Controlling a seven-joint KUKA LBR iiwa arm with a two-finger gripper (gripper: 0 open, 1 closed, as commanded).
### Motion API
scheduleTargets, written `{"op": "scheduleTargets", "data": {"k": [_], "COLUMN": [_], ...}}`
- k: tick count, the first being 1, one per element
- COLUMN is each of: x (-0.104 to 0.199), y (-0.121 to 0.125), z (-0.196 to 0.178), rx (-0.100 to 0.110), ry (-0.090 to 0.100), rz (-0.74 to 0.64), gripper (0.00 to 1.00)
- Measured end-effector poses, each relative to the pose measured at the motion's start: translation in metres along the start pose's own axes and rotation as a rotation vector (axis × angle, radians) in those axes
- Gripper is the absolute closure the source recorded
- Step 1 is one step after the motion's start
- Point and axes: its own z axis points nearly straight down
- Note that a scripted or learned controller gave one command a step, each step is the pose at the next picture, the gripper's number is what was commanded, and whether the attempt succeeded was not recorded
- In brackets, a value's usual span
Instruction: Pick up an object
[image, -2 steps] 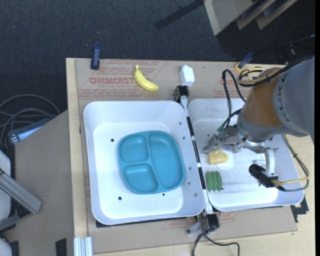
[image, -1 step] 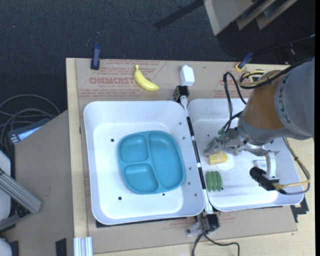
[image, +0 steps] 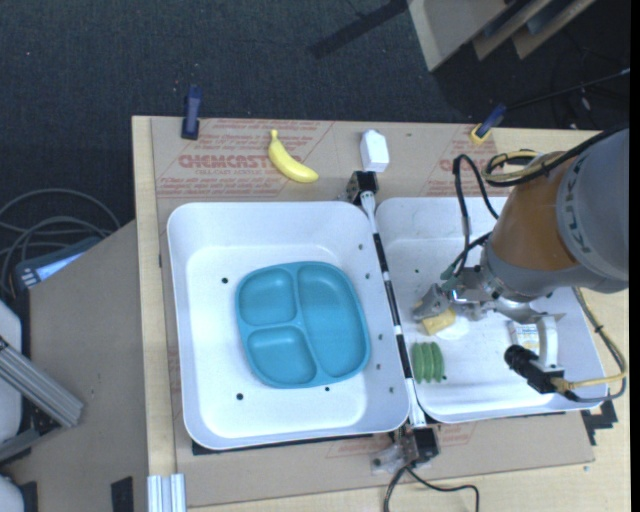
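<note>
In the right bin (image: 470, 398), my gripper (image: 442, 300) is low over the floor near the bin's left side, with the grey and orange arm (image: 545, 235) reaching in above it. A small pale yellow piece (image: 437, 323) lies right under the gripper's tip, touching or nearly touching it. A green ridged object (image: 428, 362) lies just in front of that, near the divider between the bins. The arm hides much of the right bin's back half.
The left bin (image: 200, 250) holds a blue divided plate (image: 300, 322). A yellow banana (image: 291, 160) and a small white block (image: 375, 150) lie on the bench behind the bins. Cables (image: 530, 362) loop off the wrist over the right bin.
</note>
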Motion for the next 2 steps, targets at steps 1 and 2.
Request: {"op": "scheduleTargets", "data": {"k": [1,2], "x": [0.000,0.063], "y": [0.001,0.002], "z": [-0.011,-0.170], "rx": [-0.003,-0.004], "ry": [-0.001,0.000], "rz": [0.001,-0.002], "gripper": [1.00,1.00]}}
